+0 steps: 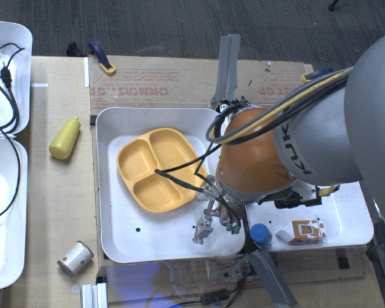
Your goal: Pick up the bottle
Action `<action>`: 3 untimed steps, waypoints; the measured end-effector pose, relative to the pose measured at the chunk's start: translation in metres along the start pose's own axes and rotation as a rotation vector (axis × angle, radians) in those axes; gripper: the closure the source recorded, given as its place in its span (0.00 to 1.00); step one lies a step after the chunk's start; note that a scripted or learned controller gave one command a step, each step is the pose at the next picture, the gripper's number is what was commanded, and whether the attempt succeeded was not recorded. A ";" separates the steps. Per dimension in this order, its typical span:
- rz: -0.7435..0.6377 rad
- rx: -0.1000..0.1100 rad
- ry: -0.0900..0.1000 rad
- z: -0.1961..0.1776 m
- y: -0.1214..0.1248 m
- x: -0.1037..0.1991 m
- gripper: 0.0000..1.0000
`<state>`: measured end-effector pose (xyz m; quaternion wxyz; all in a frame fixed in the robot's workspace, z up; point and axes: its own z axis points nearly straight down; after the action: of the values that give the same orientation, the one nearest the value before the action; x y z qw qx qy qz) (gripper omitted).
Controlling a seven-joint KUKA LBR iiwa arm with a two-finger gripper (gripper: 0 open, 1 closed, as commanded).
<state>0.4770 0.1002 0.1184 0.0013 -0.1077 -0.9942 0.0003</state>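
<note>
We see a cardboard-covered tabletop (179, 76) on dark carpet (147, 11); the yellow bottle (65, 139) lies beside the bin (106, 172); gripper (205, 226) state: we cannot tell.

A yellow divided plate (155, 169) lies in the left bin (106, 191), toward nine o'clock. At five o'clock a small orange-and-white carton (303, 231) rests in the right bin (356, 226). Outside the bins, a small metal can (75, 258) lies at seven o'clock on the bench (61, 197).
</note>
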 end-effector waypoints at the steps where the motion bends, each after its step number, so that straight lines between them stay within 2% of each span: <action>1: -0.447 0.006 -0.020 0.018 0.011 -0.006 0.00; 2: -0.267 -0.001 -0.005 -0.073 -0.021 -0.017 0.00; 3: -0.207 -0.001 -0.004 -0.073 -0.069 -0.030 0.00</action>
<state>0.4920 0.0264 0.1915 -0.0007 -0.0047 -1.0000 0.0000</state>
